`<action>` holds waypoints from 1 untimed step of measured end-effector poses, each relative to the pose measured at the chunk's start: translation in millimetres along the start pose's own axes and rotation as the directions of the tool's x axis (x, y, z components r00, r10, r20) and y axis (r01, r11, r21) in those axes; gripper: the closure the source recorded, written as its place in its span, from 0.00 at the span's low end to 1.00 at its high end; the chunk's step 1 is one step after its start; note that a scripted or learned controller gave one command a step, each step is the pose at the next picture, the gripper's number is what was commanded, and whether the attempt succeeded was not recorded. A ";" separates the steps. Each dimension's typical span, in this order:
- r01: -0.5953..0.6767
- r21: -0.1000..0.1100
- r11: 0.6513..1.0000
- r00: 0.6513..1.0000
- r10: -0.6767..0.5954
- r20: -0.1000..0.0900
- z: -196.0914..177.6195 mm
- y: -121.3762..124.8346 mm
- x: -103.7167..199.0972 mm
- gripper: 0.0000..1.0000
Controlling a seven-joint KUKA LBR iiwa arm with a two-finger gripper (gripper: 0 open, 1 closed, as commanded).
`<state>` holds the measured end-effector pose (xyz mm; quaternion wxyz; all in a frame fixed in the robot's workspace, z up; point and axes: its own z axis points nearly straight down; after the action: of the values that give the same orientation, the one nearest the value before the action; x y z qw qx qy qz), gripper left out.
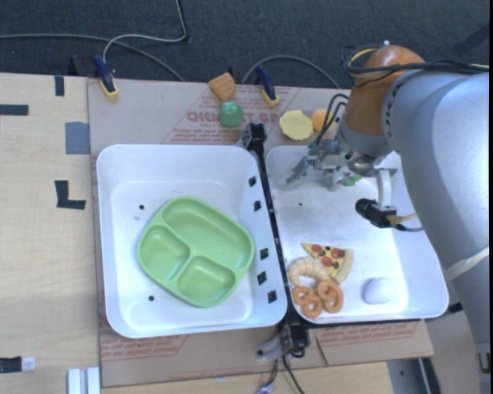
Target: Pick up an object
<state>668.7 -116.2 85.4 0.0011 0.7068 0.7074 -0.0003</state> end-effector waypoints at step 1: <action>0.001 0.000 1.000 1.000 -0.001 -0.001 0.4 -0.1 18.9 0.00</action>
<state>668.6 -97.2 85.0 0.0008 0.7067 0.7076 -0.0001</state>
